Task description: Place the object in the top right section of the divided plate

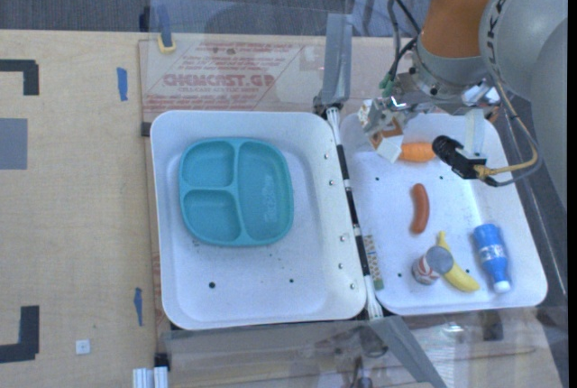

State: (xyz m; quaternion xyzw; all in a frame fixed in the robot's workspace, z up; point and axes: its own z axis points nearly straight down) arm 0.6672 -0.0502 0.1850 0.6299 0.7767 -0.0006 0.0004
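Fingers (383,126) hang over the far left corner of the right bin (523,287), and whether they are released or clenched cannot be told from this angle, since a small pale and brown piece shows right at their tips. Just beside them lies the orange carrot (416,152), with the sausage (419,207), banana (457,272), grey can (431,266) and blue bottle (491,255) nearer in that bin. Well apart, the teal divided plate (236,192) rests in the left bin (261,296) on the tabletop (72,197).
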